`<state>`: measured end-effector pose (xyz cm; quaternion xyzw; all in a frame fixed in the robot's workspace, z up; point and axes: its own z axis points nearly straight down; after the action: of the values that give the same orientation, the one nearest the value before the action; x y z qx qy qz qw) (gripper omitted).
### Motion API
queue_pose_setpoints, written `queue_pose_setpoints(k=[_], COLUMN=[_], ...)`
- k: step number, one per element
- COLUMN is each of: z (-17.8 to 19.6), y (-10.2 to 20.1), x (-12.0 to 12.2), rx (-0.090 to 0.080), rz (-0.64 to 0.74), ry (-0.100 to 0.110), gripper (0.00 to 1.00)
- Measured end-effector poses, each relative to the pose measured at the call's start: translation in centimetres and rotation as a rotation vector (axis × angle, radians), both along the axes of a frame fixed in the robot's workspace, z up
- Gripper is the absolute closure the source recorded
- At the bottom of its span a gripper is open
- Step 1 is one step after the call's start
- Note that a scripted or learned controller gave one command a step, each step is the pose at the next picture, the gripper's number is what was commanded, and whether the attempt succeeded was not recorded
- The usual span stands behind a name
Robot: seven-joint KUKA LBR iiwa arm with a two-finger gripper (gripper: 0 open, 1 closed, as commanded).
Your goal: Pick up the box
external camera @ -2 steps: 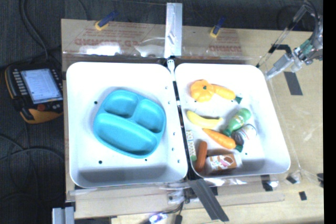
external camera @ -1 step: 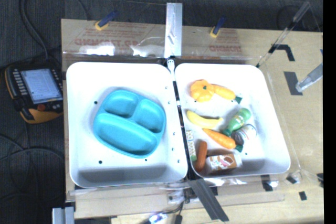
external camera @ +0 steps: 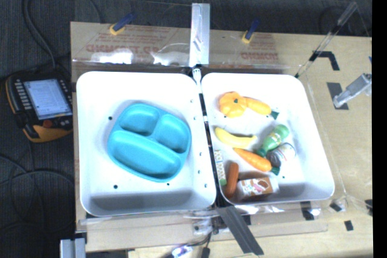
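The box (external camera: 254, 187) lies flat in the right bin (external camera: 302, 99), near its front wall, just beside the carrot (external camera: 253, 159) and can (external camera: 282, 154), so a straight-down approach clear of those neighbours looks best.

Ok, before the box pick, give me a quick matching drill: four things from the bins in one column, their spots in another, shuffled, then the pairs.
Things:
1. blue tray
2. box
3. banana
4. carrot

Places:
A. near front edge of the right bin
B. middle of the left bin
C. right bin, just behind the box, beside the green bottle
D. right bin, left of the green bottle, below the orange toy

Pairs: 1-B, 2-A, 3-D, 4-C
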<state>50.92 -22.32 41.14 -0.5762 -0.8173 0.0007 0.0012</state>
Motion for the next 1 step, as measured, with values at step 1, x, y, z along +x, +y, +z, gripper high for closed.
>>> queue_pose_setpoints(k=[1], z=[0.75], y=[0.1], x=[0.28], rx=[0.001], rz=[0.004], ry=[0.002], gripper=[1.0])
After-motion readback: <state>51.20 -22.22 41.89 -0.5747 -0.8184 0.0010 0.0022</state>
